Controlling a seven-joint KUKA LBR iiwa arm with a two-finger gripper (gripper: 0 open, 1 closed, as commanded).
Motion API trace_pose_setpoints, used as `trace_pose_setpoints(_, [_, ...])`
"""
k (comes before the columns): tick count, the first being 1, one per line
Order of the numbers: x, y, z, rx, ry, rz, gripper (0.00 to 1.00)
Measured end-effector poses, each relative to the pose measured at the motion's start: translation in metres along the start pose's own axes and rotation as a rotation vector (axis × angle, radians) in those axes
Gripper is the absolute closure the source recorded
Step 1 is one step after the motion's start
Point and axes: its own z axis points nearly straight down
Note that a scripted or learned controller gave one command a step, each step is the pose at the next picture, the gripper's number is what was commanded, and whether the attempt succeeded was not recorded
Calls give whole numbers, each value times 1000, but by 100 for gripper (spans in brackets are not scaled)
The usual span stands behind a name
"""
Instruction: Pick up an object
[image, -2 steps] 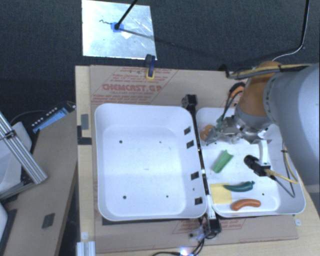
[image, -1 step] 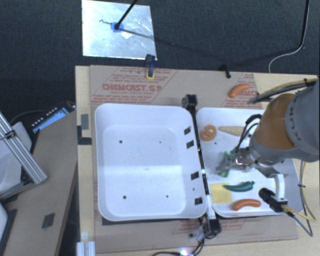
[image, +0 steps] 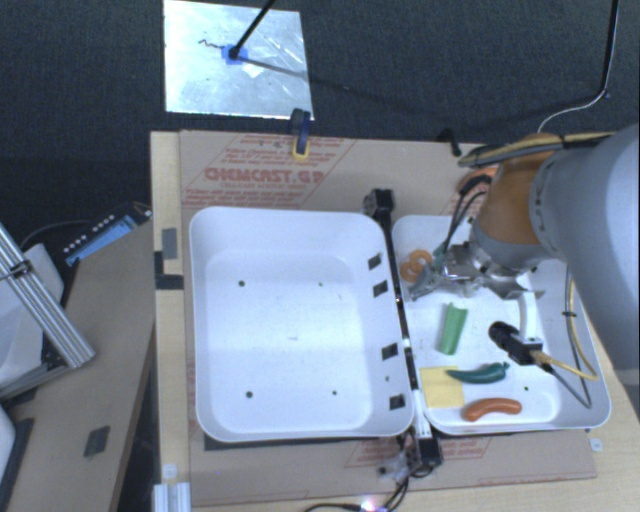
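Camera view: right bin (image: 585, 400) holds small objects: green block (image: 452, 329) upright-oblong, matte, mid-bin; yellow square pad (image: 441, 387) flat near front left corner; dark green pepper-shaped piece (image: 480, 373) curved, glossy, just beside pad; orange sausage-shaped piece (image: 491, 408) smooth, at front wall; orange ring-like item (image: 415, 265) near back left. Jaws low over bin's back left, close to orange ring-like item; apart or together: cannot tell. Grey arm (image: 590, 210) entering from right, orange band above wrist. Left bin (image: 215, 330) white, shallow, smooth plastic, on cardboard-covered tabletop (image: 260, 170).

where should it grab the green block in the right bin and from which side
Grip the green block across its narrow width at mid-length, coming straight down from above. It lies flat, long and slim, with bare bin floor on both long sides, apart from the yellow square.
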Motion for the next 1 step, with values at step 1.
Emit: trace_pose_setpoints(1, [-2,-2,-11,3,1,0,100])
